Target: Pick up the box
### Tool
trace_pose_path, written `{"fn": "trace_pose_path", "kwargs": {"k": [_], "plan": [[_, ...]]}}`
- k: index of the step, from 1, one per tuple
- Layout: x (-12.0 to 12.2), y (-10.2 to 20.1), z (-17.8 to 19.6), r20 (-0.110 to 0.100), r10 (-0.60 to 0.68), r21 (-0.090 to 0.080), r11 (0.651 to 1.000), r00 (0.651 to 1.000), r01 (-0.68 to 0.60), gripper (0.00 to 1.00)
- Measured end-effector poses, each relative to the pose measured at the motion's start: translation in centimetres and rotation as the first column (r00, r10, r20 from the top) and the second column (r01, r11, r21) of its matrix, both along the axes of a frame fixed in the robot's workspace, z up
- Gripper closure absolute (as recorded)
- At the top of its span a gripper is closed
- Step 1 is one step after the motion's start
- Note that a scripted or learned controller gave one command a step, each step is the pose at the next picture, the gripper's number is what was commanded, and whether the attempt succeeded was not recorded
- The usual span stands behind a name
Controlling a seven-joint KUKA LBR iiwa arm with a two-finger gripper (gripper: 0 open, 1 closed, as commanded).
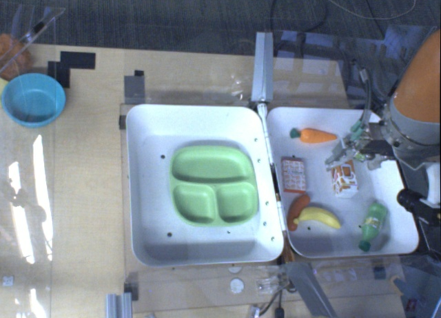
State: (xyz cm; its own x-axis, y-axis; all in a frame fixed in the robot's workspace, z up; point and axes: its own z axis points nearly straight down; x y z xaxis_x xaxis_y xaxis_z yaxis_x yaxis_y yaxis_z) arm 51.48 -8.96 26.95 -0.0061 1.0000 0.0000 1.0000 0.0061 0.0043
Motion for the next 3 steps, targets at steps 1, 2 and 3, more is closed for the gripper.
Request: {"fn": "trace_pose_path", "kwargs": {"k": [1,2,3], "plan": [[6.83,7.97,-6.12,-0.001,0.121,0.0,0.993,0.993,-0.121,0.0],[6.84,7.93,-6.09,-0.001,0.12,0.0,0.993,0.993,-0.12,0.0],[6.84,7.93,-6.09,-0.001,0.12,0.0,0.993,0.993,-0.12,0.0]]}}
